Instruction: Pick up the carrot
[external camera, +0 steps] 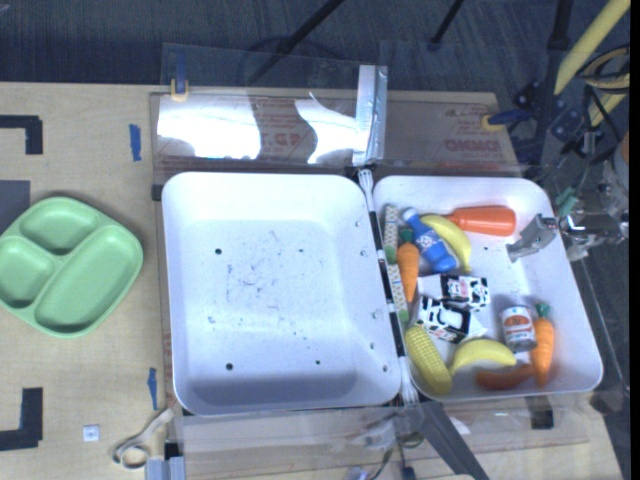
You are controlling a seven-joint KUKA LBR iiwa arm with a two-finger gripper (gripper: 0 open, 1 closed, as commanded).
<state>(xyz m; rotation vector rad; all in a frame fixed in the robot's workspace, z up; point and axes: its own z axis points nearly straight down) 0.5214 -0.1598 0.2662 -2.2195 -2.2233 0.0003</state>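
- Two shallow white bins sit side by side on the bench: the left bin (265, 288) and the right bin (570, 298), which holds a heap of toy groceries.
- The gripper (530, 236) shows at the right bin's upper right edge, hanging over bare white floor just below the right end of an orange-red cylinder (483, 219).
- Whether its jaws are spread or pressed together cannot be told; the part is small and grey, and nothing is seen between the fingers.
- A carrot (408, 266) with a green top lies upright along the right bin's left wall, close to the divider between the bins, well apart from the gripper.
- A second carrot (543, 343), also green-topped, lies near the bin's lower right corner, just beside a small red-labelled can (517, 326).
- A blue bottle (430, 243) lies just right of the first carrot, resting against a banana (452, 236).
- A black-and-white cow-patterned toy (450, 308) sits in the middle of the bin.
- A corn cob (427, 358) lies at the lower left, and another banana (482, 353) curves beside it at the bottom.
- A green divided plate (65, 265) rests on the bench, well left of both bins.
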